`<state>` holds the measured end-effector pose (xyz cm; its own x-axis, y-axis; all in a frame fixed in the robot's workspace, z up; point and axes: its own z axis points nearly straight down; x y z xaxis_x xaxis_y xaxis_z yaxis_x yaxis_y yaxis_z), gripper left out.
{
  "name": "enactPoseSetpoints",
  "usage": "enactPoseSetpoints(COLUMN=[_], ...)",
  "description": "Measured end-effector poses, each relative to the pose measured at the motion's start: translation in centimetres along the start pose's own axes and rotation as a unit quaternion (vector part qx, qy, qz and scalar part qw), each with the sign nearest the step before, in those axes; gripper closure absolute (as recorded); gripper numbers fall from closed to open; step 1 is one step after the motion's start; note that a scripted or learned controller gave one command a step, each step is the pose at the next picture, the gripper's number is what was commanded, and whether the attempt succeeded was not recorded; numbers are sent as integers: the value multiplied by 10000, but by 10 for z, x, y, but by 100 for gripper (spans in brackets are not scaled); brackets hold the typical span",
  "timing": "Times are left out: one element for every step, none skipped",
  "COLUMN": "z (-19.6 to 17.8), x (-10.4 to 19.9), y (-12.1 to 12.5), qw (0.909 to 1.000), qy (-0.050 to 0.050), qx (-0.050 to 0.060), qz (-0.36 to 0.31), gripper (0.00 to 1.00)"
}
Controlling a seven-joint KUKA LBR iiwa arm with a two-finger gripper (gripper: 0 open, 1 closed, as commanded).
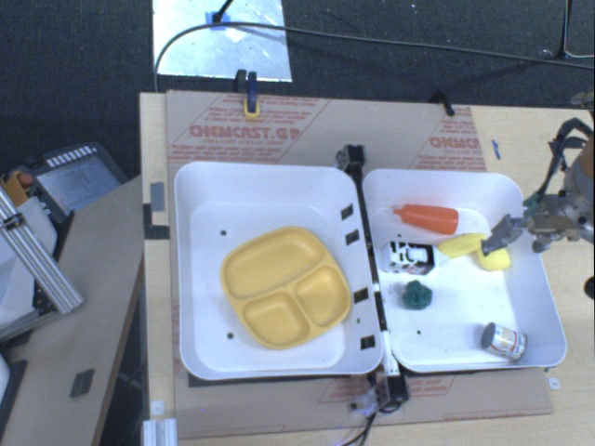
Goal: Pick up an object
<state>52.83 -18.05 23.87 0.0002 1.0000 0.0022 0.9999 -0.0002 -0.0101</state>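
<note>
Just beside the pincer (pixel 502 233) lies a yellow object (pixel 476 248).

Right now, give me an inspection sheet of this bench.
Surface: two white bins side by side, left bin, right bin.
Job's things: in the right bin, orange carrot, yellow banana, green lump, black-and-white packet, small can.
Clutter: yellow divided tray in the left bin.
Pincer: pincer at the banana's right end; grasp unclear.
Cables: black cable behind the bench.
Surroundings: yellow clamp, cardboard sheet.
</note>
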Motion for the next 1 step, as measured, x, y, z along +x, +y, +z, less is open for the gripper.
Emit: enactPoseSetpoints(z=[-6], x=[0], y=[2], qw=[10000], qy=[-14], qx=[-58], qz=[-17], gripper=[0])
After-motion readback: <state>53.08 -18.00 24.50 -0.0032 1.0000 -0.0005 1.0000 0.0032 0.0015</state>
